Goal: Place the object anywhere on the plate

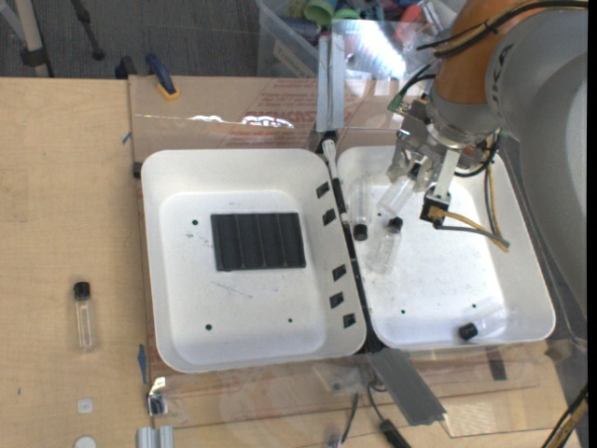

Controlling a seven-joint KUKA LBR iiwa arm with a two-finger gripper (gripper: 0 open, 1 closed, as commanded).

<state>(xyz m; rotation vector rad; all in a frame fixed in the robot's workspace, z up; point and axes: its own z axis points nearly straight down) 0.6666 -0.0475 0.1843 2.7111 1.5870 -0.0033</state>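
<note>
Gripper (408, 187) over right bin (522, 292), fingers closed on clear vial (395, 197), tilted, black cap down. Plate (259, 241) flat in left bin (177, 334), well apart from vial.

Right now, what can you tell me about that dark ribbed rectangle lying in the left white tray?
The dark rectangle is a flat black plate, matte, like plastic or rubber. Lengthwise grooves split its top into about five parallel strips. It lies flat, wider than tall, near the middle of the left bin, its edges roughly square to the bin's walls. Only the bin floor touches it. Nothing rests on it, and a few small dark specks dot the floor around it. The arm works over the other bin.
</note>
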